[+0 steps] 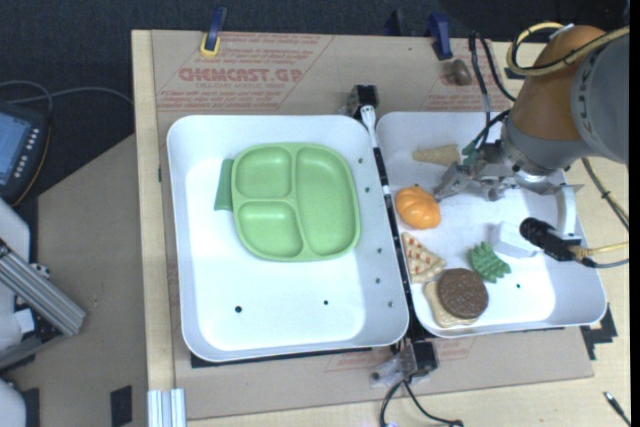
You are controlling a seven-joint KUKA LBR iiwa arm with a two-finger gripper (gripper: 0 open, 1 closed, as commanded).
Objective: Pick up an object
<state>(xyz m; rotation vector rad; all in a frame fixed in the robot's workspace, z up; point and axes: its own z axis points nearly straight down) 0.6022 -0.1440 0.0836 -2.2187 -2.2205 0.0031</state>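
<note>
Hovering jaws [462,177], aperture unclear, beside orange toy [417,207].

At the right edge of the frame, the arm [600,105] shows a rounded grey body with an orange band above the wrist, black and yellow cables looping beside it, and a metallic gripper [470,177] assembly.

Fixed overhead slant onto both bins [190,245]
</note>
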